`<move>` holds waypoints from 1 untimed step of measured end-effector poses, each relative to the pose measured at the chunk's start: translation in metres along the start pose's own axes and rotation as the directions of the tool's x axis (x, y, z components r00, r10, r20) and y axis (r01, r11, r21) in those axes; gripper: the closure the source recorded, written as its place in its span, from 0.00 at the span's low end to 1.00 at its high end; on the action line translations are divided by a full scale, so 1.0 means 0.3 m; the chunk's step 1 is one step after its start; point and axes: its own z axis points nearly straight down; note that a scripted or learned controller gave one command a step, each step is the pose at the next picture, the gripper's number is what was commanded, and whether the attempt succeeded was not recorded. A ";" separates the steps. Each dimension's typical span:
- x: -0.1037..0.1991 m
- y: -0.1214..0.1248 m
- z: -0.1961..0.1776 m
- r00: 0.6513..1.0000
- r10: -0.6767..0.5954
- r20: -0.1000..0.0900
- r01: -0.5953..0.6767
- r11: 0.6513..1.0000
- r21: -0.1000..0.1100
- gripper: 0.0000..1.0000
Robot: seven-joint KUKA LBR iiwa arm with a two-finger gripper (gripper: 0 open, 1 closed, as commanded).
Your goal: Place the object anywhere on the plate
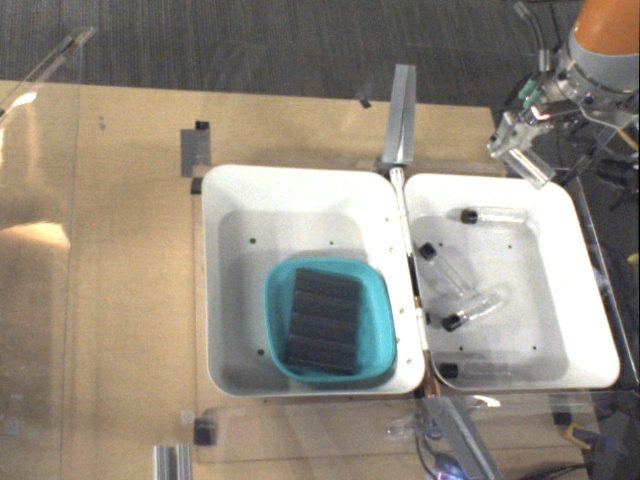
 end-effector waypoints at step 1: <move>0.157 -0.094 0.322 1.000 0.009 -0.004 -0.009 1.000 0.007 1.00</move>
